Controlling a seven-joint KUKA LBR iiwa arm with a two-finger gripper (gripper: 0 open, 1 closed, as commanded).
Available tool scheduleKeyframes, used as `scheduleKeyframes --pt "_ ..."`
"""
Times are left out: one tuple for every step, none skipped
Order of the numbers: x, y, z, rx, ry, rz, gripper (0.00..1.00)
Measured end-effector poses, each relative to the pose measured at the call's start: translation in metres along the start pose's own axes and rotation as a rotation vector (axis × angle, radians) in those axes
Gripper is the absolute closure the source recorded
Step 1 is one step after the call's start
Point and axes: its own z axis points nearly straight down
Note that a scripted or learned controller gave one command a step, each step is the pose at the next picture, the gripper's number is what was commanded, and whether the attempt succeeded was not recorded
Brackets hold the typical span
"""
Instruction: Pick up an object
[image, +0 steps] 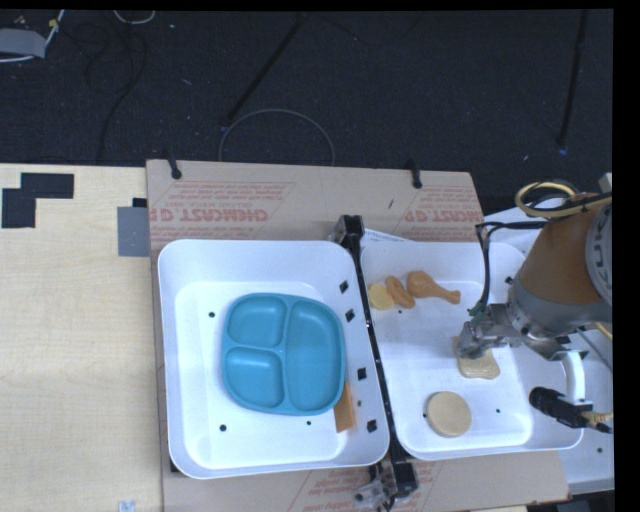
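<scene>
In the right bin (420, 435) lie several food-like pieces. A tan chicken-leg shape (432, 287) and a pale yellow slice (382, 295) rest near the bin's far wall. A round beige disc (448, 413) sits near the front wall. A flat pale tan piece (481, 368) lies at the right side, directly under my gripper (474, 345). The gripper is lowered onto that piece from the right; its fingertips are too dark and small to read.
The left bin (190, 440) holds a blue divided plate (283, 352) and a thin brown stick (345, 408) by the divider. A black clamp rail (365, 340) runs between the bins. Cables and a white bracket (572, 372) sit at the right.
</scene>
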Motion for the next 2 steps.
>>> scheduleKeyframes --pt "0.001 0.0 -0.042 0.0 0.003 -0.006 1.0" --pt "0.005 0.01 -0.097 -0.002 0.002 -0.006 1.0"
